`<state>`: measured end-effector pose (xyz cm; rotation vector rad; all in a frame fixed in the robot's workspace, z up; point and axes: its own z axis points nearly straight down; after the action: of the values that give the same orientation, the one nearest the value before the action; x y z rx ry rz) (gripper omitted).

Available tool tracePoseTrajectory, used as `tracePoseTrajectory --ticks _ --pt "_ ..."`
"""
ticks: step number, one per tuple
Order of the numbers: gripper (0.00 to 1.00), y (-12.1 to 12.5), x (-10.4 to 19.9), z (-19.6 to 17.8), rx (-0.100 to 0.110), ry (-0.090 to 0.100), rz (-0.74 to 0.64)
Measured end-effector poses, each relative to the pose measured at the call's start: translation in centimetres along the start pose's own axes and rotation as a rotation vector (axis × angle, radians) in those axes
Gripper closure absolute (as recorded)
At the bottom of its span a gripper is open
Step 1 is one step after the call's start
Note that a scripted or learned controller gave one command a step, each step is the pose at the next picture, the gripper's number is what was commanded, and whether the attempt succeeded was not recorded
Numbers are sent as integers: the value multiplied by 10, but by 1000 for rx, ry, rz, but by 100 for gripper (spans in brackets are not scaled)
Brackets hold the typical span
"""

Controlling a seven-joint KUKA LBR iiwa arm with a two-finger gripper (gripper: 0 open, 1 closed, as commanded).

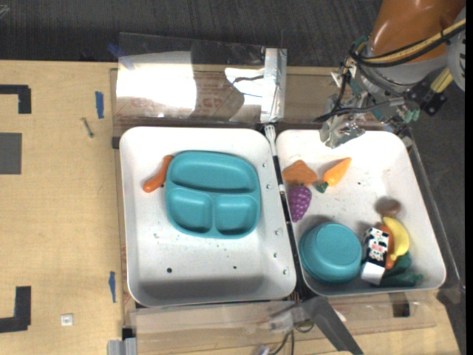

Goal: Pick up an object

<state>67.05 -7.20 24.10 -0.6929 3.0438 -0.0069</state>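
Observation:
My gripper (344, 131) hangs over the far edge of the right bin (423, 198), with nothing seen between its fingers. Just below it in that bin lie an orange carrot (337, 170) and an orange wedge-shaped piece (299, 171). A purple grape bunch (298, 201) lies nearer the bin's left wall. A teal bowl (333, 251) sits at the front. A yellow banana (399, 237), a black-and-white carton (377, 251), a brown round piece (389, 206) and a green item (404, 275) cluster at the right front.
The left bin (140, 257) holds a teal divided plate (213, 192) with an orange sausage-shaped piece (157, 174) against its left edge. A shiny clear panel (196, 87) stands behind the bins. The wooden bench (52, 198) stretches to the left.

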Motion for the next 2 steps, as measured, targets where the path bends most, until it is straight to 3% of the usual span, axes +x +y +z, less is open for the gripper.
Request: tracePoseTrajectory --ticks 1,2 --pt "0 1 2 6 -6 8 0" --pt "0 -16 75 143 -5 8 -118"
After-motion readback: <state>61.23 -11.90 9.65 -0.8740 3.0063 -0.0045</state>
